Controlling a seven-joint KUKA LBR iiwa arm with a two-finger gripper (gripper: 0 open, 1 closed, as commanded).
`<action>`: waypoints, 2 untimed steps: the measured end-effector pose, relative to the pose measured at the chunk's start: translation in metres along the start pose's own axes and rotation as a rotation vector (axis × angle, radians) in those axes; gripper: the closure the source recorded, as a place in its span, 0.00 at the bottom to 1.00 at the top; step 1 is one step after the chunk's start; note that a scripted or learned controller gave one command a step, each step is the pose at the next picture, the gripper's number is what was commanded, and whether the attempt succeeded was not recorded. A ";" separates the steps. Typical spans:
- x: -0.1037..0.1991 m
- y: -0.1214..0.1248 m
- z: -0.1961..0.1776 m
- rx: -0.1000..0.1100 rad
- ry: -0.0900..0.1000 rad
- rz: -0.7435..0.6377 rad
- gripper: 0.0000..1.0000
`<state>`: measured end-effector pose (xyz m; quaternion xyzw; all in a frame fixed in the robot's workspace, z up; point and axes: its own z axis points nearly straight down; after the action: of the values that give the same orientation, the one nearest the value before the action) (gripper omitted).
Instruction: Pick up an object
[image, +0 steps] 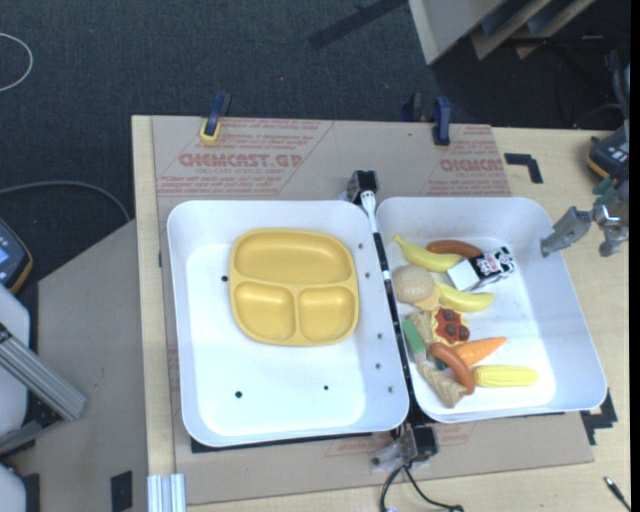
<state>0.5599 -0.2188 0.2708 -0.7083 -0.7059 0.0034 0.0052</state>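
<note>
Nearest the camera, at the near edge of the right-hand shallow white plastic bin (560, 300), lies a yellow toy corn cob (505, 376), long axis running left-right. Just beyond it sits an orange toy carrot (480, 349), tip pointing right and a bit far, touching a red-orange toy sausage (455, 366) w/ a tan piece under it. Next comes a toy pizza slice w/ dark red spots (447, 325), beside a green strip (414, 338) along the bin's left wall. Mid-bin: a yellow toy banana (462, 297) and a round beige toy bun (412, 284). Further back, a small white box w/ black-and-red print (480, 268), a second yellow banana (428, 257) and a reddish-brown toy sausage (455, 247).

All of this is bunched in the left half of the right bin; its right half is bare floor. The left-hand white bin (200, 330) carries just a yellow three-compartment plastic tray (294, 285).

The grey two-finger gripper (572, 230) hangs at the far right, over the right bin's far-right rim, well apart from the pile. Can't tell whether jaws are wide or narrow at this res; nothing visible btwn them.

Key relation, as I judge it: every candidate lies to the left and nearer from the gripper. The white box and far sausage are closest to it; corn and carrot are more isolated, long axes approx left-right, so jaws would prob close across them near-far.
</note>
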 end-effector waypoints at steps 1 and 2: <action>0.001 0.002 -0.007 -0.013 -0.003 -0.003 0.00; 0.001 0.003 0.035 -0.007 -0.001 -0.003 0.00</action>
<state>0.5628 -0.2181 0.2358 -0.7071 -0.7071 0.0011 0.0022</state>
